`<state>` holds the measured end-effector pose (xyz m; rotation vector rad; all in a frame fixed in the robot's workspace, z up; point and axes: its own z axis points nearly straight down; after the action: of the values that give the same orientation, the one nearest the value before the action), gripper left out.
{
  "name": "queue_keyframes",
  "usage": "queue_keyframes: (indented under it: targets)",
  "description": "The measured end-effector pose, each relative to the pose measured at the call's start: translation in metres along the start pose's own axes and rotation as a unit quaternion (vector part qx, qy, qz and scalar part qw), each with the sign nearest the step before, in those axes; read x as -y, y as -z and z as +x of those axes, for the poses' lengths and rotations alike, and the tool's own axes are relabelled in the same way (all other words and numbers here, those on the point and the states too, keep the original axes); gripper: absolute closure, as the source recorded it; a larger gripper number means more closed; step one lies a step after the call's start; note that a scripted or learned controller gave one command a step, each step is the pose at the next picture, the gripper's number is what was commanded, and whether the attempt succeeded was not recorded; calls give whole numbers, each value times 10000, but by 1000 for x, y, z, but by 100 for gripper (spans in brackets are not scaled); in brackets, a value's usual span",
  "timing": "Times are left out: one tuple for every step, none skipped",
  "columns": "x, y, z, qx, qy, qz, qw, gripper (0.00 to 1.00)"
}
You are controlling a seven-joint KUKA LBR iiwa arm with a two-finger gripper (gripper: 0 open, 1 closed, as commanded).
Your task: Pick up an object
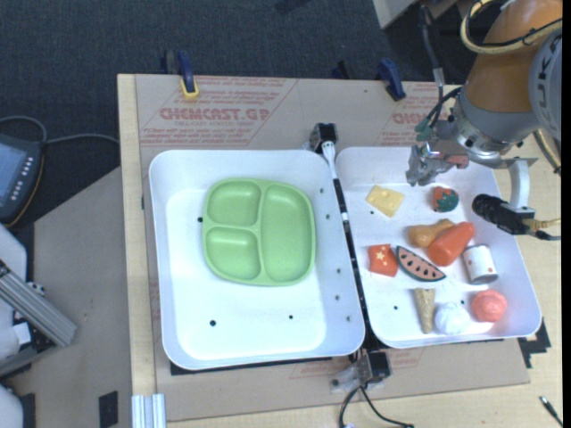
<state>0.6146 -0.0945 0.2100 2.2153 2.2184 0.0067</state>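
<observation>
Objects for picking lie in the right bin (526, 279), while the left bin (169, 239) holds a green divided plate (260, 231), sitting toward its upper middle with three compartments, all bare. A black strip with small white fittings runs between the two bins. In the right bin, going rightward, a red block (383, 259) lies beside a watermelon slice (419, 265), with a yellow cheese wedge (385, 200) above them near the bin's upper left. Below the slice an ice-cream cone (426, 309) lies next to a white lump (452, 320). An orange-brown piece (426, 234) touches a carrot (452, 242) at the middle. A red-and-green strawberry (444, 200) sits above the carrot, and a white can (479, 263) and a pink ball (489, 305) rest toward the right wall. The gripper (426, 169) hangs over the bin's upper part, between the cheese and the strawberry, with nothing visibly between its fingers; whether they are apart or together cannot be told from this angle.
</observation>
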Motion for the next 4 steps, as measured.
queue_keyframes:
  targets:
    - [-1, 16, 0, -1, 0, 12, 10000, 100]
    - [13, 24, 56, -22, 23, 45, 10000, 100]
    - [34, 25, 96, -16, 12, 53, 10000, 100]
    - [36, 6, 85, -9, -12, 57, 10000, 100]
